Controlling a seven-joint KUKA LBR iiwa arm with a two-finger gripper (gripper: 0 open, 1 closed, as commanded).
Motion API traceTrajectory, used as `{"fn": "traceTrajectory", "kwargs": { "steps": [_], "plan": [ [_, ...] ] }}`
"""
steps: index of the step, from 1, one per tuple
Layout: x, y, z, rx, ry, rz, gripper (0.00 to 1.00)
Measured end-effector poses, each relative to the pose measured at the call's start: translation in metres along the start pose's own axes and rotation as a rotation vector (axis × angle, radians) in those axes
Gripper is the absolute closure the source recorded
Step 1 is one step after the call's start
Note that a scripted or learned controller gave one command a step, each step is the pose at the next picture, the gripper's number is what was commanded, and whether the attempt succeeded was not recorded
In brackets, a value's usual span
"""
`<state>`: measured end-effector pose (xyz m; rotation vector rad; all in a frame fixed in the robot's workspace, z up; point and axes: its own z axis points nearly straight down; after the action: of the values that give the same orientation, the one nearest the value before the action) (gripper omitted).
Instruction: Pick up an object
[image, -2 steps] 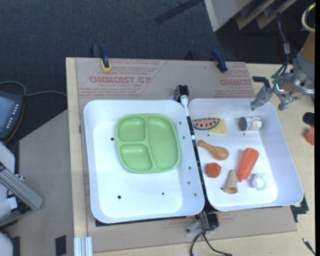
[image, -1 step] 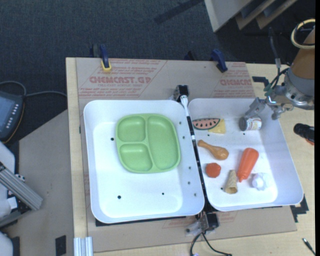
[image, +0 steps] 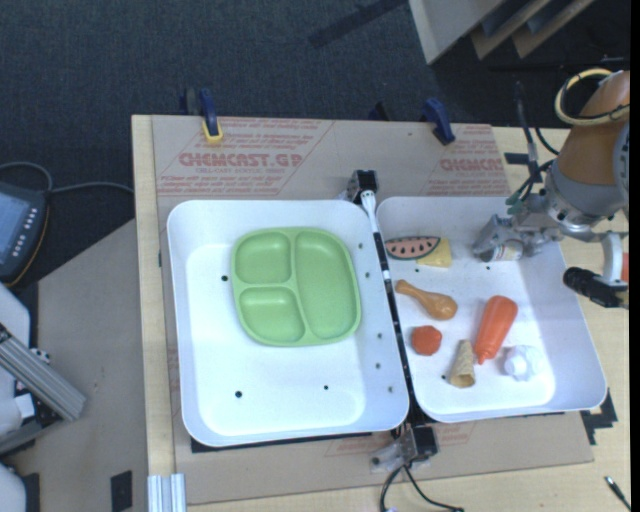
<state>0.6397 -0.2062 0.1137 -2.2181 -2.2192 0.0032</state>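
Note:
The right bin (image: 570, 385) holds a watermelon slice (image: 415, 248), a tan drumstick (image: 427, 299), a small red tomato (image: 427, 340), an orange carrot (image: 494, 326), an ice-cream cone (image: 462, 364) and a small white piece (image: 517, 364). My gripper (image: 503, 241) hangs over the bin's far right part, right of the watermelon slice and above the carrot. Nothing shows between its fingers. The arm (image: 590, 150) comes in from the right.
The left bin (image: 200, 390) holds a green three-compartment plate (image: 297, 285). Clamps (image: 210, 115) hold the cardboard base at the back. A black divider strip (image: 385, 300) runs between the bins.

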Motion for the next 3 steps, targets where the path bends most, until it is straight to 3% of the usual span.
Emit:
{"fn": "traceTrajectory", "kwargs": {
  "steps": [1, 2, 3],
  "plan": [
    [-0.001, 0.002, 0.027, -0.006, -0.004, -0.001, 0.00],
    [-0.001, 0.003, 0.013, -0.014, -0.008, -0.001, 1.00],
    [-0.002, 0.011, -0.049, -0.011, -0.004, 0.000, 1.00]
  ]
}}
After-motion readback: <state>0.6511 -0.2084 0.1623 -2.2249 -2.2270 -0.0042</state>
